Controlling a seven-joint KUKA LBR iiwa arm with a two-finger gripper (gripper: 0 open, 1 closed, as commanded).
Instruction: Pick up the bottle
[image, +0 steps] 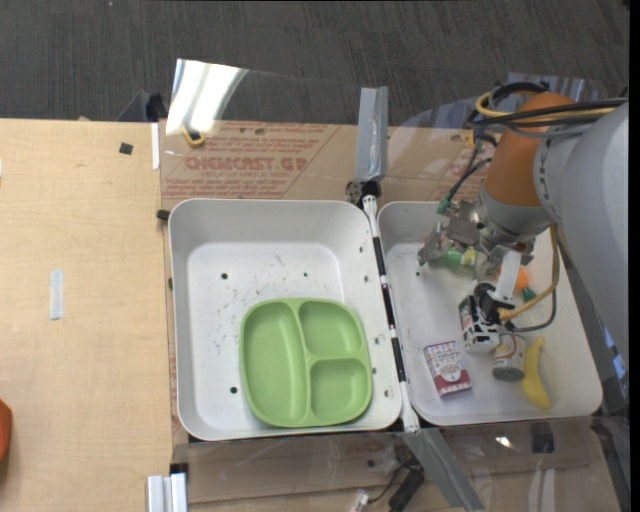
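A small green and yellow bottle (461, 257) lies in the back part of the right white bin (424, 392), partly hidden by the gripper. My gripper (455, 246) hangs directly over it, very close or touching; I cannot tell which. The grey arm with its orange band (520, 165) comes in from the upper right and covers the bin's far right corner.
The right bin also holds a black and white patterned can (478, 325), a red and white small box (448, 368), a second can (508, 361) and a banana (536, 378) near its front. In the left bin (200, 300) sits a green divided plate (307, 360).
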